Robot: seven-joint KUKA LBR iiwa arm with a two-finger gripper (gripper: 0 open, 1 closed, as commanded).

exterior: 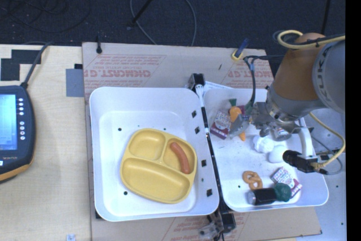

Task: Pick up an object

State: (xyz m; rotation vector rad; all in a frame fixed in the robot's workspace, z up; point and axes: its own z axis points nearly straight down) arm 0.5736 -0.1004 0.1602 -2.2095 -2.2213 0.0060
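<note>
- Small clutter lies in the right bin [318, 192]: orange piece [236, 112], red-and-clear packet [221, 123], white lumps [269, 146], pretzel [252, 179], black cylinder [263, 196], green lump [282, 193]
- Gripper [260, 121] low over bin's upper middle, orange piece and packet just to its left
- Grip state: cannot tell
- Left bin [107, 104]: yellow tray [152, 178] with sausage [180, 156]

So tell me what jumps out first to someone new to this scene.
A yellow divided plate sits in the left bin, with a sausage in its upper right compartment. The grey and orange arm hangs over the right bin, where small items lie scattered, among them a pretzel.
</note>
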